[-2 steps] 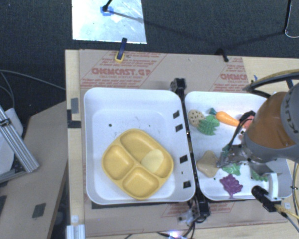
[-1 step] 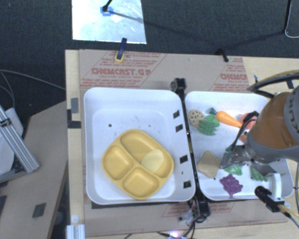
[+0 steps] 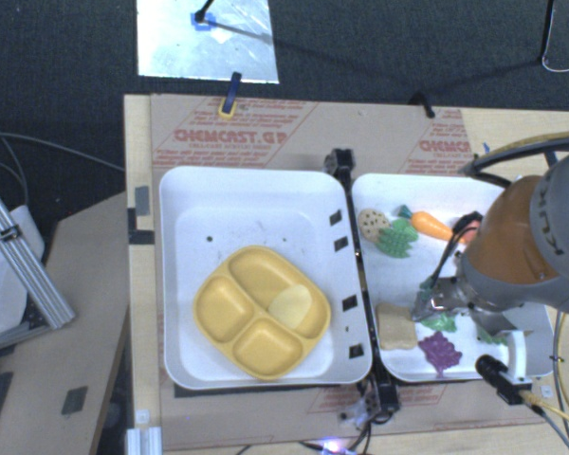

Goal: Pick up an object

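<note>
Pincer (image 3: pixel 434 303), low over the right bin (image 3: pixel 384 197) on the grey arm (image 3: pixel 531 245); whether its fingers stand apart or together cannot be told. Just beside its tip: green leafy piece (image 3: pixel 440 322), tan bread slice (image 3: pixel 395 327) to its left, purple grapes (image 3: pixel 440 351) below. Farther up the bin: green brush-like toy (image 3: pixel 396 238), speckled cookie (image 3: pixel 371 221), carrot (image 3: pixel 431 225); well to the left, the left bin (image 3: pixel 185 207) holding a yellow divided plate (image 3: pixel 260 311).

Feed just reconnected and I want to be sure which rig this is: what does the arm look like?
The arm is bulky and rounded: a grey shell with a broad orange band above the wrist. The hand is small, dark metal with silvery parts. A thin black cable loops along the orange section toward it.
</note>
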`<state>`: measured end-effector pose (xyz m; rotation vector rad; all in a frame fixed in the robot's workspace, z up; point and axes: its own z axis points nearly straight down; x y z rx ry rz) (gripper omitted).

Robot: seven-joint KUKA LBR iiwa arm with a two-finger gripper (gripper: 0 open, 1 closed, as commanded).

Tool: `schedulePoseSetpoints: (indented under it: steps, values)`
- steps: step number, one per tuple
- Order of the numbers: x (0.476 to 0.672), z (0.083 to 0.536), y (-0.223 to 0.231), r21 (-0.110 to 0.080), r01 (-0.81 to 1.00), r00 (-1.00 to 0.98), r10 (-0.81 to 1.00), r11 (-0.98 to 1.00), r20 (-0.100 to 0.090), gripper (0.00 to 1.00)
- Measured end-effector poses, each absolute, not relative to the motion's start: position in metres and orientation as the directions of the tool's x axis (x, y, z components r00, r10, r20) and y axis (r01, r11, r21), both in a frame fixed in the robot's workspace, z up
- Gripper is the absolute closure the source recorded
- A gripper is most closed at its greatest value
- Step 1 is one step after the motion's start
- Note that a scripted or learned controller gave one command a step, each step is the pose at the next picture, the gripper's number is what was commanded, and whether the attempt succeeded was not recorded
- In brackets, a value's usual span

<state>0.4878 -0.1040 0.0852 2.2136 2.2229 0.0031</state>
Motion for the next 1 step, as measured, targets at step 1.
schedulePoseSetpoints:
  steps: [1]
  values:
    - [0.4888, 0.0957, -0.1041, 0.007, 1.0, -0.007, 1.0, 0.007, -0.001, 1.0]
